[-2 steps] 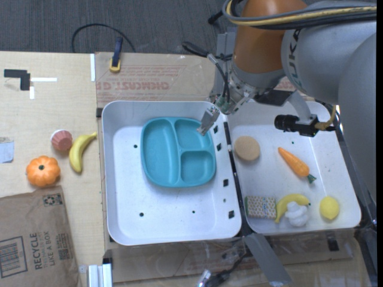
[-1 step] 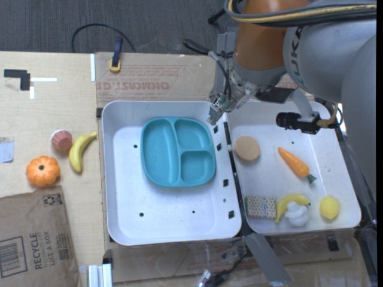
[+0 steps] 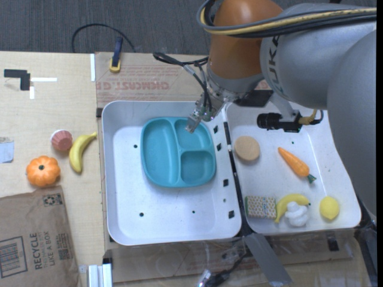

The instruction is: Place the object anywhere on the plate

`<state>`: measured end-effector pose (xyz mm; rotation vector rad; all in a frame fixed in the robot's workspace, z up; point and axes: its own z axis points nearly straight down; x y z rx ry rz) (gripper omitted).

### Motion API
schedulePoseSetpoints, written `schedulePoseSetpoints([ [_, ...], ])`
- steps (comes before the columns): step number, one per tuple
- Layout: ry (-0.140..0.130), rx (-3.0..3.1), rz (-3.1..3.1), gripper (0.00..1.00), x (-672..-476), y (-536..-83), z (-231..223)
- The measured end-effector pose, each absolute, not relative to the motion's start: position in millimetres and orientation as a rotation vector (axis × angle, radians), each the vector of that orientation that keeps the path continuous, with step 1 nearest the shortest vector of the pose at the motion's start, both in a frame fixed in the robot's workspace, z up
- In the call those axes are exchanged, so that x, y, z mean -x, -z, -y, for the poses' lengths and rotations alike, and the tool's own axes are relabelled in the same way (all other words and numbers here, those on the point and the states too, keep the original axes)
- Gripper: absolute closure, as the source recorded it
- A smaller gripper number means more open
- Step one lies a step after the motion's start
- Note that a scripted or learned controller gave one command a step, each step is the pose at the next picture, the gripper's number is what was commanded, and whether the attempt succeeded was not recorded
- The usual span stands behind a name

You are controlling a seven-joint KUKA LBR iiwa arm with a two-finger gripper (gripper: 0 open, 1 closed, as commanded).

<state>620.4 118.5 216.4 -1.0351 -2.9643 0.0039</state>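
A teal divided plate (image 3: 178, 151) lies in the left white bin (image 3: 128, 214), toward its upper middle. My gripper (image 3: 198, 117) hangs under the orange band of the arm, just over the plate's upper right rim, near the wall between the two bins. Its tip is small and partly lost against the arm. I see no object clearly in it. In the right bin (image 3: 341, 160) lie a round tan biscuit (image 3: 247, 149), a carrot (image 3: 294, 162), a small patterned box (image 3: 260, 206), a banana (image 3: 291, 202), a white lump (image 3: 294, 215) and a lemon (image 3: 329, 208).
The big grey arm covers the upper right of the view. On the wooden bench left of the bins sit a small pumpkin (image 3: 43, 171), a second banana (image 3: 79, 151) and a pinkish cupcake (image 3: 61, 140). A cardboard box (image 3: 36, 238) lies at the lower left.
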Motion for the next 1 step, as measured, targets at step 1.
schedulePoseSetpoints([
  [1,-0.004,0.982,2.983,1.00,-593.8,-232.5,-64.6],
])
